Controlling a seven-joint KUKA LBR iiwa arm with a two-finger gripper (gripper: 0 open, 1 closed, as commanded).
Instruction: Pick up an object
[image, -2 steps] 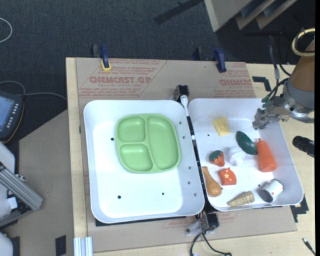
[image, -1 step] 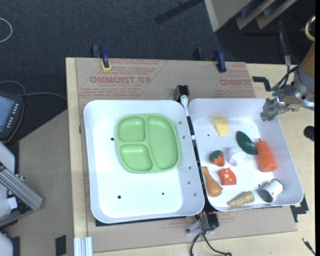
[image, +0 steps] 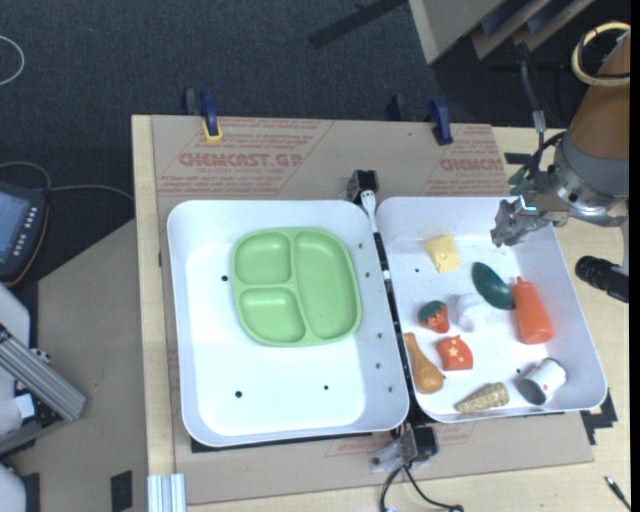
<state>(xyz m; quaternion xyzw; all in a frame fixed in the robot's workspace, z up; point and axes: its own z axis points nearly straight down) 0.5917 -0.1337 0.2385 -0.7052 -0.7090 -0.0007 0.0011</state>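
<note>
Dark green object (image: 492, 285), glossy and oval, lies in the right bin (image: 590, 345) beside an orange bottle (image: 532, 311). The gripper (image: 509, 229) hangs just above it, carrying nothing; its grip I cannot tell. It should drop straight down, clear of the bottle.

Fixed above the bench (image: 150, 300), looking down at a slant. Far enough back to take in both bins whole, left bin (image: 200, 400) and right bin (image: 585, 350), side by side across the middle. Beyond the bench's far edge, dark floor (image: 200, 50) along the top. Arm (image: 600, 150) entering from the right, cut off by the frame's edge. Near edge of the bench cropped at the bottom.
</note>
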